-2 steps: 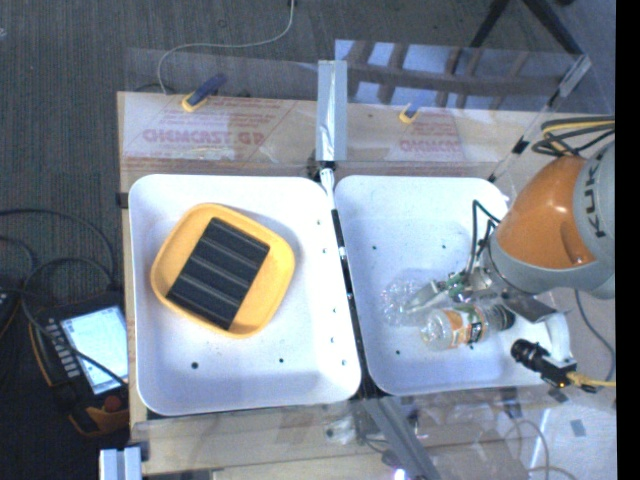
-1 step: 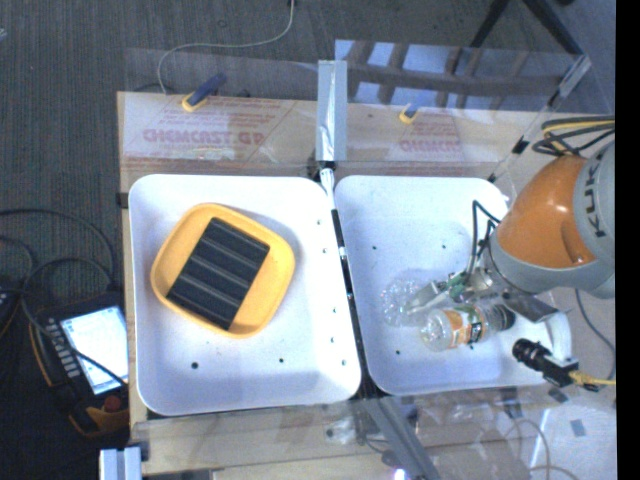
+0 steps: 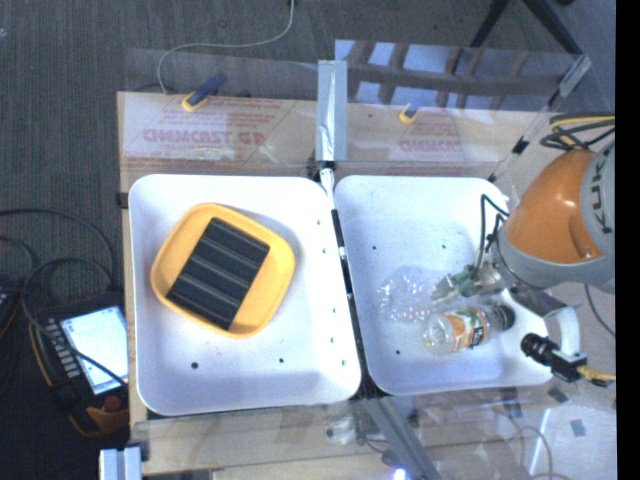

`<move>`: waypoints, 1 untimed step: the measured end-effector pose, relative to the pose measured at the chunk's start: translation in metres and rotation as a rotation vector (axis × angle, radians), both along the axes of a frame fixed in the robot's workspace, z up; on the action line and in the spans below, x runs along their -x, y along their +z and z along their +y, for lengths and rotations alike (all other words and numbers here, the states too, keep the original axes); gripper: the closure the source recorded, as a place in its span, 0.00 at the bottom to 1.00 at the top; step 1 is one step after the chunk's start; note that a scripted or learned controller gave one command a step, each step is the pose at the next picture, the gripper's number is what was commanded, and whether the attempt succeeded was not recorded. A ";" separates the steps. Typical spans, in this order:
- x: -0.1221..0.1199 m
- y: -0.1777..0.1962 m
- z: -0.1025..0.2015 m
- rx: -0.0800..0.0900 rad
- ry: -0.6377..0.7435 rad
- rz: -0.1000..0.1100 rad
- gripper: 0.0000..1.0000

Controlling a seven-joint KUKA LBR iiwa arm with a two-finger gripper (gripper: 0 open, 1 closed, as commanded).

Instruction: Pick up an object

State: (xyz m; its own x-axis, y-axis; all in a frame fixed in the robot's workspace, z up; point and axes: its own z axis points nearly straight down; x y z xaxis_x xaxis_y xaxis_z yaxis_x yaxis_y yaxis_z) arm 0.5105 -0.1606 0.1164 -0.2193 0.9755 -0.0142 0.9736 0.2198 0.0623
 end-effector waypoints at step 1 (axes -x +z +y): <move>-0.001 0.001 0.008 -0.013 0.011 0.003 0.00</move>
State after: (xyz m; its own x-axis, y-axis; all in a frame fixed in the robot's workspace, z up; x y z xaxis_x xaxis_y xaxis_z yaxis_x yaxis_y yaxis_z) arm 0.5118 -0.1522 0.1171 -0.2304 0.9731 -0.0012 0.9712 0.2301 0.0619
